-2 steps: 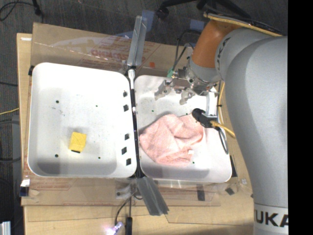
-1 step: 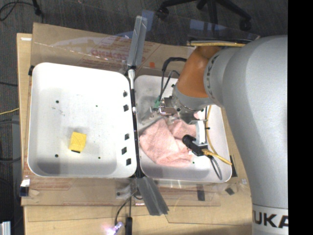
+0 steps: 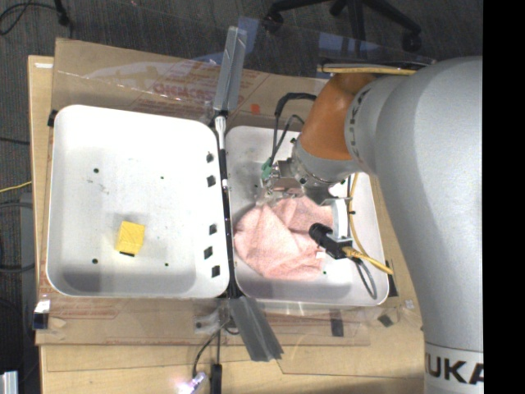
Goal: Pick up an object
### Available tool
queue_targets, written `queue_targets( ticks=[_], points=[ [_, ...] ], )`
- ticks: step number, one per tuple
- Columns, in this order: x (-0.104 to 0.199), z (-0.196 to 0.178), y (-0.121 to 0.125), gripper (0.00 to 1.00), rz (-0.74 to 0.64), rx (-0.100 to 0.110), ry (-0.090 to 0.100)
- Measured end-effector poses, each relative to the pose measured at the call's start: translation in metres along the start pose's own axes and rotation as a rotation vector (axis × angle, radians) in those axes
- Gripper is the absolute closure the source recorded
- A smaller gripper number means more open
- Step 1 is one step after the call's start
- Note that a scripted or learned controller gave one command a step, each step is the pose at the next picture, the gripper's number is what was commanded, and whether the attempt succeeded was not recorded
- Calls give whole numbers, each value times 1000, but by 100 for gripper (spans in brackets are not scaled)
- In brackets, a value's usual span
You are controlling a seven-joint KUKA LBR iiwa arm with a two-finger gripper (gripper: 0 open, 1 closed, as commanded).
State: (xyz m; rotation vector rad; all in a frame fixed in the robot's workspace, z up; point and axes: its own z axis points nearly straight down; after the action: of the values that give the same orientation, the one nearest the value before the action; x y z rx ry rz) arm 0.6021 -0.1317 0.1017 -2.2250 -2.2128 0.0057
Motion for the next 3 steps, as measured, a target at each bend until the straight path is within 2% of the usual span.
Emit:
queue_targets(
  ticks=[1,2,3],
  points=[
    [-9,-115,43,100,258,-3,1],
    [17,-129,53,100,148,-2,0],
    [17,-129,53,0,147,-2,0]
  ],
)
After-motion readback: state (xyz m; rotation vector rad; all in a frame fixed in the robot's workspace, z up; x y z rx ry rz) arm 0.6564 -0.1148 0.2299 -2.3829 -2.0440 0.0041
